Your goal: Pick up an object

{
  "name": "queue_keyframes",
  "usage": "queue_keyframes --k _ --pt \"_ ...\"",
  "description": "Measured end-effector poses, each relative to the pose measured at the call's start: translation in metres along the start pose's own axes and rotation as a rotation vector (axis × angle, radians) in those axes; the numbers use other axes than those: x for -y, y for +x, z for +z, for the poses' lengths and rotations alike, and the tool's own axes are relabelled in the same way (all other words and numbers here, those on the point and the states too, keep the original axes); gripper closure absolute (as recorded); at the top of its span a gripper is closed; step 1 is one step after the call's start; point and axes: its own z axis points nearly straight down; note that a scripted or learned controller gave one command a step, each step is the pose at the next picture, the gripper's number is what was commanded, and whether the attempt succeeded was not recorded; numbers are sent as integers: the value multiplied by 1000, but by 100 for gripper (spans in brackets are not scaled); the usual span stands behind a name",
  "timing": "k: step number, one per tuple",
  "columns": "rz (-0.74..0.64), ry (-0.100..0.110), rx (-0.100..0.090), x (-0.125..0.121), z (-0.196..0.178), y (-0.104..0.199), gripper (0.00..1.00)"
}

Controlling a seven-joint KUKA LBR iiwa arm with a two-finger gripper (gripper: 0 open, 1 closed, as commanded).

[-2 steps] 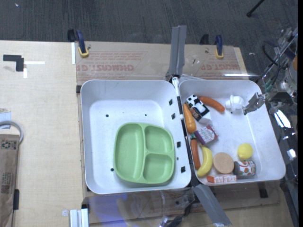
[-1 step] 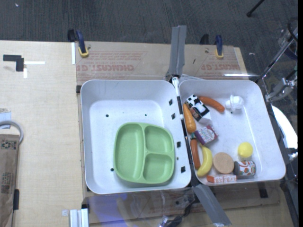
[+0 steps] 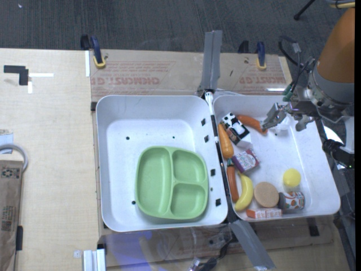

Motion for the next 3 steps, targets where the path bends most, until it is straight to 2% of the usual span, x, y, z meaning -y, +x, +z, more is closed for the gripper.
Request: queue_keyframes --k 1,2,3 --pt "147 0 0 -62 92 -25 0" --pt "71 -11 1 -97 173 -28 0" --pt "51 0 -14 -116 189 -70 0"
